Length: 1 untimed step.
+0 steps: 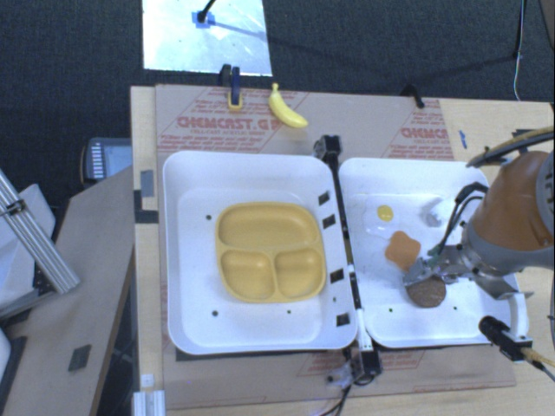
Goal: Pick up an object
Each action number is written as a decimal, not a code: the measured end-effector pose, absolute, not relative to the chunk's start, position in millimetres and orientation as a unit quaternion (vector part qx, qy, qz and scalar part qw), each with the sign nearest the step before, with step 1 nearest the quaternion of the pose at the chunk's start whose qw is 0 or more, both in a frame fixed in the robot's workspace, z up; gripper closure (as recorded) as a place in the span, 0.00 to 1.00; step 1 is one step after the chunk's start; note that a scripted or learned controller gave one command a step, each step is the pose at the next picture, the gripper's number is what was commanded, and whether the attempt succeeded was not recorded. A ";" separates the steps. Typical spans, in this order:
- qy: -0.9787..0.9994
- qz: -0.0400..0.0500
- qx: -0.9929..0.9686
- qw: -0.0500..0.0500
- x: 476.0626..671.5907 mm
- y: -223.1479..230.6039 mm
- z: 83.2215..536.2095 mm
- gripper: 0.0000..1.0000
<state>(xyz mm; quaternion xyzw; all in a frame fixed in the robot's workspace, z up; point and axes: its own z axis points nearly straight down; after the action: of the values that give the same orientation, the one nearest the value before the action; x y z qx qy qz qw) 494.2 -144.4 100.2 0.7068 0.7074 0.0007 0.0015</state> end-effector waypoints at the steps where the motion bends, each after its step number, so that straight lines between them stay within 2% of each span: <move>1: 0.709 0.001 0.706 0.002 498.7 -141.6 143.9 1.00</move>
<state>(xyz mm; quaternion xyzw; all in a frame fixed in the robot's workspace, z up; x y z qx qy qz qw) 498.7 -141.6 143.9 0.7056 0.7086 0.0015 0.0025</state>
